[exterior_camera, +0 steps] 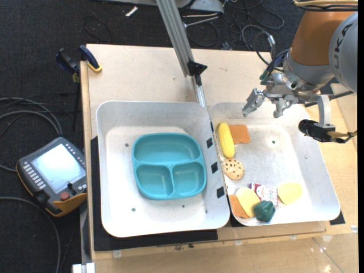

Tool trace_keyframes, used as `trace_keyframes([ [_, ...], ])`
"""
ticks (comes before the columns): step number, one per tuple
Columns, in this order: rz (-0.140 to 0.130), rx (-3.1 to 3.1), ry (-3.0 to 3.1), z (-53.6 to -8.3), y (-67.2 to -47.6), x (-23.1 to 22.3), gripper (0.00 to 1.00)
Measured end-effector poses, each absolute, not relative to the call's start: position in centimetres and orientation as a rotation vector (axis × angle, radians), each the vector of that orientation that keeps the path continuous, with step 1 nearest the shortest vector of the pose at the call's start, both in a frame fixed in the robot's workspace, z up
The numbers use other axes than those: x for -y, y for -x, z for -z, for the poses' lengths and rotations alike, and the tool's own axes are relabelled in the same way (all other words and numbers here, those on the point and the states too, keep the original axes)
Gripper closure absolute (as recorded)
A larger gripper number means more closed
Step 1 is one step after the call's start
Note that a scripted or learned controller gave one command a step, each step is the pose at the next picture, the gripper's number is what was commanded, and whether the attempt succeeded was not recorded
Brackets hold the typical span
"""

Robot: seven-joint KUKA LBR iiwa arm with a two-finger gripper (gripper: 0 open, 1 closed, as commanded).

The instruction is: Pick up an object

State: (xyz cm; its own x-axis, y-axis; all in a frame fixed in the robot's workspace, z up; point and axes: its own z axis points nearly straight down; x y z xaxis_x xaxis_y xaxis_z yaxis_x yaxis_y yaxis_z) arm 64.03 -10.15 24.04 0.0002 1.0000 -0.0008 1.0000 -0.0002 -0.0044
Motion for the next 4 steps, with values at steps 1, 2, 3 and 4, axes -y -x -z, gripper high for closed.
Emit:
trace_keyframes([
  [1, -0.008, 2.218, 2.217, -17.9, -63.4, 9.5, 0.00],
  [2, -0.006, 2.219, 2.219, -11.8, -64.0, 9.6, 0.00],
  [3, 0.001, 2.223, 2.222, -13.3, -64.2, 9.6, 1.00],
  [4, 0.006, 2.225, 2.226, -19.6, -63.9, 9.8, 1.00],
])
